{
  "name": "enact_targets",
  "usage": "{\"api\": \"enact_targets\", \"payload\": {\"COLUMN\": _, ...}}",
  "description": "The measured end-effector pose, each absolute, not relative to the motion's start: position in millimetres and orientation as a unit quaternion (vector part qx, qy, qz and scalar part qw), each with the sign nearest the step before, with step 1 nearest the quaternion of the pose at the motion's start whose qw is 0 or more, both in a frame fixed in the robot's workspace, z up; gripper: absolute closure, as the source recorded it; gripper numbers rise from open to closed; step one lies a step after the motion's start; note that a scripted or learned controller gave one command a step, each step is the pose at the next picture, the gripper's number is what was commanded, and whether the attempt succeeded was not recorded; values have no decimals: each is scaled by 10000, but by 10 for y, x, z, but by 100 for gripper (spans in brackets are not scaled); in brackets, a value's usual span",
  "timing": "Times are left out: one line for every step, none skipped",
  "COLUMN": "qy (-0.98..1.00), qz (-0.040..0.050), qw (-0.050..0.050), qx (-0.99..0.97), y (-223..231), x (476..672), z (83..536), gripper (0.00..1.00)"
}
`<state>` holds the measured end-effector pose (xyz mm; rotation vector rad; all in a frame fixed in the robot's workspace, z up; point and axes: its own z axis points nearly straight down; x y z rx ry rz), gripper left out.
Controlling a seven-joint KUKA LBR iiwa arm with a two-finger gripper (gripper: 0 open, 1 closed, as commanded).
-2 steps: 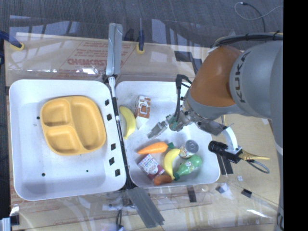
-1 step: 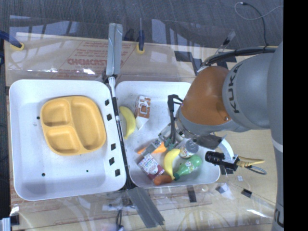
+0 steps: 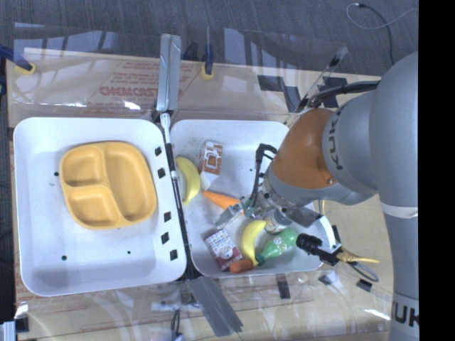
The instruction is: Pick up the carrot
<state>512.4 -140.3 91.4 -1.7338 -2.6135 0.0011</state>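
So the carrot is lying in the right-hand bin, roughly in the middle, tilted with its fat end toward the left and the thin tip pointing right and slightly down. It's sitting flat on the bin floor, just beside a yellow banana on its left and below a small brown-and-white packet.

The claw has its tip right at the carrot's thin end, close enough that it might be touching, but the wrist blocks most of the view, so I honestly can't tell how the claw is set, and nothing shows the carrot actually gripped. I'd call it not picked up yet.

The reason the arm is angled in low from the right is probably the clutter: there's a second banana, a green bottle-ish thing, a red snack pack and a small reddish item all bunched along the bin's near edge, just below the claw. Coming in over those means the carrot's tip is the only free end to go for.

The left bin has a yellow divided plate, well apart from all this.
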Motion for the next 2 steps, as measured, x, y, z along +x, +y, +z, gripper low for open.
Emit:
{"api": "enact_targets", "payload": {"qy": -8391, "qz": 2, "qw": 18, "qx": -5439, "y": -1227, "x": 4960, "z": 914, "gripper": 0}}
{"api": "enact_targets", "payload": {"qy": -8403, "qz": 0, "qw": 16, "qx": -5421, "y": -1225, "x": 4968, "z": 1017, "gripper": 100}}
